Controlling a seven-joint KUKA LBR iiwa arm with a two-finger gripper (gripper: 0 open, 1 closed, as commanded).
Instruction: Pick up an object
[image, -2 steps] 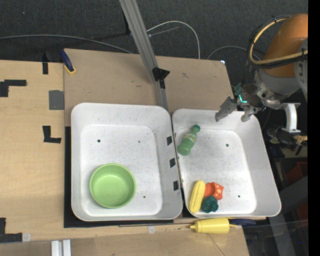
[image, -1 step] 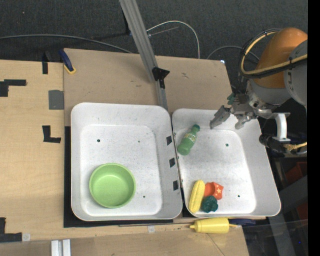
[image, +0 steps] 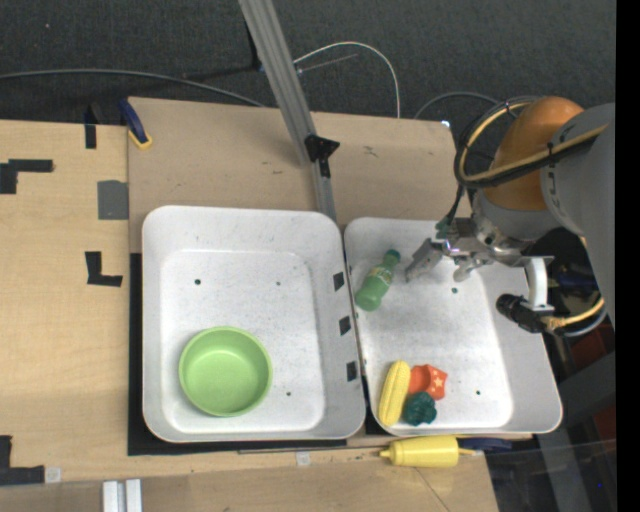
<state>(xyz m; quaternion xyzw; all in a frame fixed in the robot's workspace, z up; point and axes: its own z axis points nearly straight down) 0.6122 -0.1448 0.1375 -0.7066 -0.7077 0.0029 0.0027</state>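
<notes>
The tan wooden surface (image: 220, 160) carries two white bins side by side — the left bin (image: 240, 225) holds a green bowl (image: 225, 371) in its near left part. In the right bin (image: 520, 400), a green bottle (image: 376, 283) lies at the far left, just left of the tool (image: 441, 259), whose fingers are spread with nothing between them. A yellow piece (image: 393, 391), an orange piece (image: 430, 380) and a dark green piece (image: 420, 408) cluster near the front. A yellow bottle (image: 424, 452) lies on the surface's near edge — dark carpet (image: 120, 40) beyond.

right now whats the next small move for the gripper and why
Probably shift the gripper toward the green bottle and lower over it: the bottle lies just beside it in the right bin, apart from the other items.
</notes>
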